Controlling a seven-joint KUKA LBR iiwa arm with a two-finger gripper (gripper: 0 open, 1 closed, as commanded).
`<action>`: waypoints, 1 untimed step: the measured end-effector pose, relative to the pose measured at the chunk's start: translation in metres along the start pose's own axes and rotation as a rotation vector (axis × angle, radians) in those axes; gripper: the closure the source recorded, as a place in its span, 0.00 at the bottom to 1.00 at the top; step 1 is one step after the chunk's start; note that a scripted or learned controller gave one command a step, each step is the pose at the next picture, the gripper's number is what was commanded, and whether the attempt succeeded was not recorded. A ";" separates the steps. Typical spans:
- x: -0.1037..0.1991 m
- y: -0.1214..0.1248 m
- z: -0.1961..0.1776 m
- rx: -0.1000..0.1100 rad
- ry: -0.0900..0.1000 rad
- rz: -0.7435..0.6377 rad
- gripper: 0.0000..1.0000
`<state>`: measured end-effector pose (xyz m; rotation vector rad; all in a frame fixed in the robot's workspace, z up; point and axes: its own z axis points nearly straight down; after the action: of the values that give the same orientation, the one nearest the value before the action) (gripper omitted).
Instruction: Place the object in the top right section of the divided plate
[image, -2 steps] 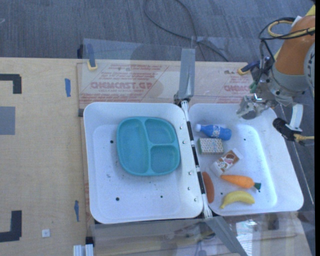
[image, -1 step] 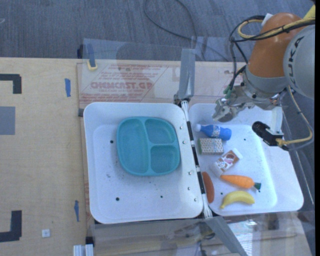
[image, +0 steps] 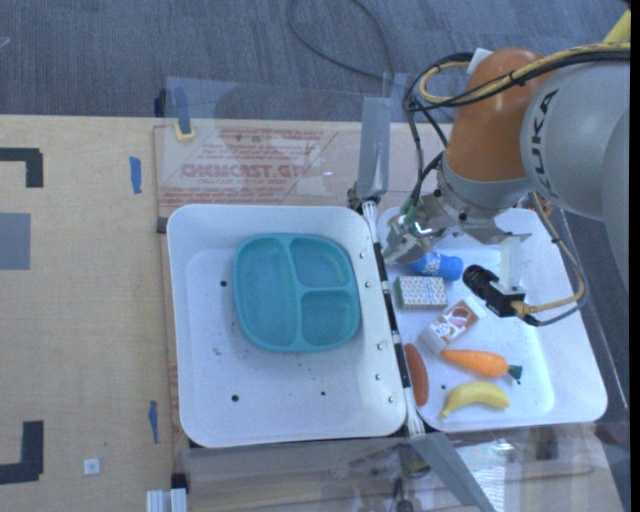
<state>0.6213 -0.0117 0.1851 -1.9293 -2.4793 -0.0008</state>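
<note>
Left bin (image: 200, 400): we see the teal divided plate (image: 297, 292) mid-frame. Right bin (image: 570, 385): tool (image: 405, 232) at its upper left, jaw state can't tell, just above blue object (image: 440, 265). Carrot (image: 478, 362), banana (image: 475, 397) lower right.

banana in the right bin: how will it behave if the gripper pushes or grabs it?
The banana looks like a smooth toy, so probably light and rigid, and may slip in a pinch. Its curve means a push would likely spin it rather than slide it straight. It lies close beside the carrot, so a shove could nudge that too.
</note>
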 end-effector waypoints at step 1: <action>0.073 -0.001 0.000 0.001 0.000 -0.013 1.00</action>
<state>0.6026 0.0590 0.1852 -1.9123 -2.4915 -0.0002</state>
